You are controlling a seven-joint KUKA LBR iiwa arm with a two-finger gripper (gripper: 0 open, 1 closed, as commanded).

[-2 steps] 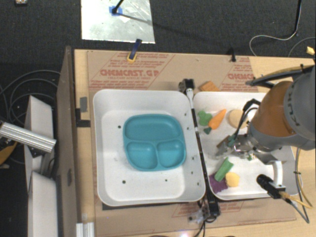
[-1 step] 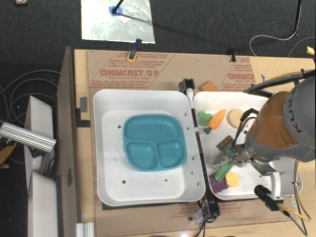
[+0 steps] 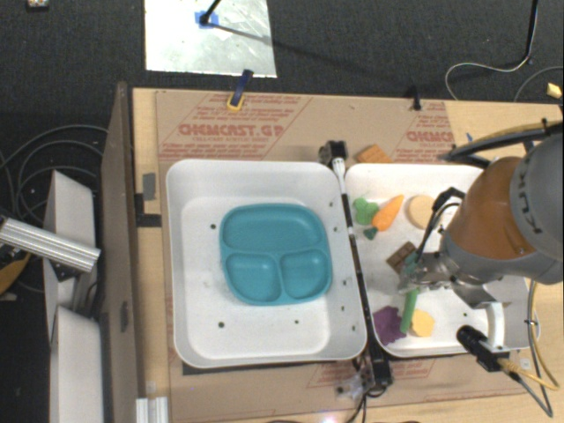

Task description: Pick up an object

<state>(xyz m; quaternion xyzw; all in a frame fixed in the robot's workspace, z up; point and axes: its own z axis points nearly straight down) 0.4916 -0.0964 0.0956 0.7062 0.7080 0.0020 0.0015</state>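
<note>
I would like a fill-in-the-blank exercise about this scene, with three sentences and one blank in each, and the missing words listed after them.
1. The blue divided plate lies in the ____ bin.
2. The toy carrot has an orange body and a ____ top.
3. The green stick lies between the purple toy and a ____ piece.

Missing words: left; green; yellow

The cardboard sheet [image 3: 291, 117] reads "CHEMCAST GP" in red.
</note>
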